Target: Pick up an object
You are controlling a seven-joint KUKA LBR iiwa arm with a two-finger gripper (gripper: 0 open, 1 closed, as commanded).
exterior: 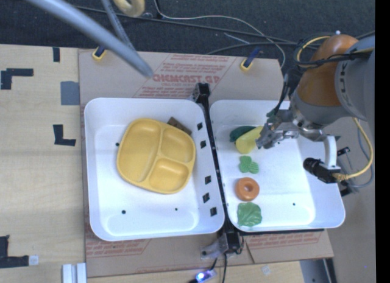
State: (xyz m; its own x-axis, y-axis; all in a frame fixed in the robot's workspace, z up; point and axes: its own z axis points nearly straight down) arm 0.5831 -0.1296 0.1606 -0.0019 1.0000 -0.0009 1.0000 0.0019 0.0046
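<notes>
My gripper (266, 140) hangs at the three o'clock edge of the yellow-green toy (243, 139); I cannot tell how far it is open. Closing off-centre could nudge the toy toward nine o'clock, against the divider (210, 154).

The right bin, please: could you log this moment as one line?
gripper low in right bin | beside yellow-green toy | grasp: unconfirmed | orange ring untouched | yellow tray in left bin

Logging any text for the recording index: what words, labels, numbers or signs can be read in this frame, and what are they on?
Red print on the cardboard sheet under the bins: several lines, too blurred to read with confidence.
Black angular marks on the bench: shapes, not letters.
Yellow tray, toy food, bins and arm: no readable text.
</notes>
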